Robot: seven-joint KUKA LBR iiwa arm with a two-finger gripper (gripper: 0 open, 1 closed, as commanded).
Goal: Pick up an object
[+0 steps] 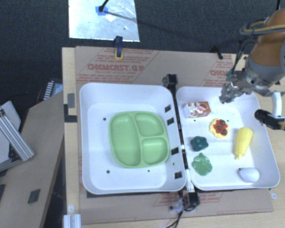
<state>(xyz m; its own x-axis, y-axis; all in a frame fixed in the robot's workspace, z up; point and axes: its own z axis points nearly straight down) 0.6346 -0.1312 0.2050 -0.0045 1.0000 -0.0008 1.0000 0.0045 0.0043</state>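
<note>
Camera view from above: the claw hangs over the far edge of the right bin, and I cannot tell its state. Below it lie a red-and-white packet, a small pizza, a yellow corn and a white egg. A green divided tray sits in the left bin.

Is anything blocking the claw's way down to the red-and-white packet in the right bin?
Nothing visible. The claw hangs over the right bin's far end, and the red-and-white packet lies just to the camera's left of it on bare bin floor. The nearest item, the yellow-and-red toy, lies apart from it.
</note>
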